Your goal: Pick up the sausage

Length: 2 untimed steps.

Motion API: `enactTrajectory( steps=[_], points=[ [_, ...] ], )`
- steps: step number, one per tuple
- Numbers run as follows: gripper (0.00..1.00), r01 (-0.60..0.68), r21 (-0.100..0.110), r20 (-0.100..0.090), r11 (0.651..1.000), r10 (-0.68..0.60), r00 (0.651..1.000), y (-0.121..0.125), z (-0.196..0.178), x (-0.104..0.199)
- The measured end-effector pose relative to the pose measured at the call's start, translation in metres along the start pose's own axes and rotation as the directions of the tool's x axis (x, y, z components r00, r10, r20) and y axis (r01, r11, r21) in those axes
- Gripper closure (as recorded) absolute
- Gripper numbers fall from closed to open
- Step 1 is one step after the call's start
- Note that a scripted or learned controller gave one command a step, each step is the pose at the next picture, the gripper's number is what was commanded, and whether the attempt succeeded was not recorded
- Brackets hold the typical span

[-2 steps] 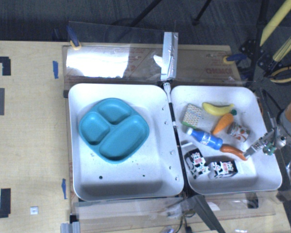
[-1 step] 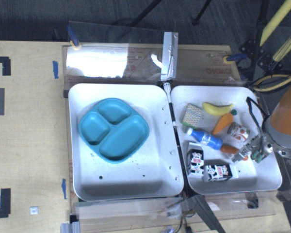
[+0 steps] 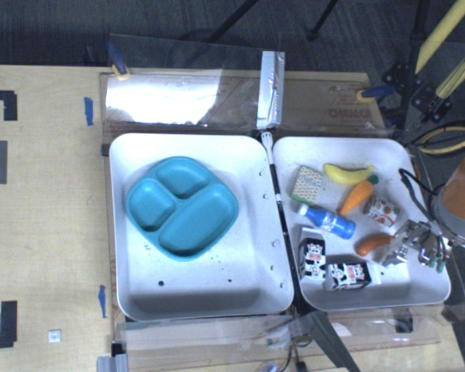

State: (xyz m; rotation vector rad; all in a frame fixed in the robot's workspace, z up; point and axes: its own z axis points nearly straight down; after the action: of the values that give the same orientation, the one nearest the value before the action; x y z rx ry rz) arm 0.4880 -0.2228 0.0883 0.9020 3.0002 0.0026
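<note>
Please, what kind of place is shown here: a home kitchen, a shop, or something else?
Most likely a robotics lab or test bench, not a kitchen. Two white bins sit on a plywood bench marked with tape, toy foods such as a banana and a carrot lie in one, and tripod legs stand behind.

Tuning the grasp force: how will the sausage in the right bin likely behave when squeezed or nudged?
The sausage looks rounded and smooth, so it may roll or slip sideways. It seems small, probably a light toy. The pincer sits right beside it, and the carrot lies close, so a nudge might bump that.
</note>
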Motion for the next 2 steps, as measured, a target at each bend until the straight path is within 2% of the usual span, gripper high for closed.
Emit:
enactTrajectory(
  steps=[1,2],
  points=[
    [1.0,0.588,0.003,0.006,0.809,-0.588,0.809,0.0097,-0.0008,0.0012],
    [1.0,0.538,-0.001,0.003,0.843,-0.538,0.843,0.0008,-0.0005,0.0015]
  ],
)
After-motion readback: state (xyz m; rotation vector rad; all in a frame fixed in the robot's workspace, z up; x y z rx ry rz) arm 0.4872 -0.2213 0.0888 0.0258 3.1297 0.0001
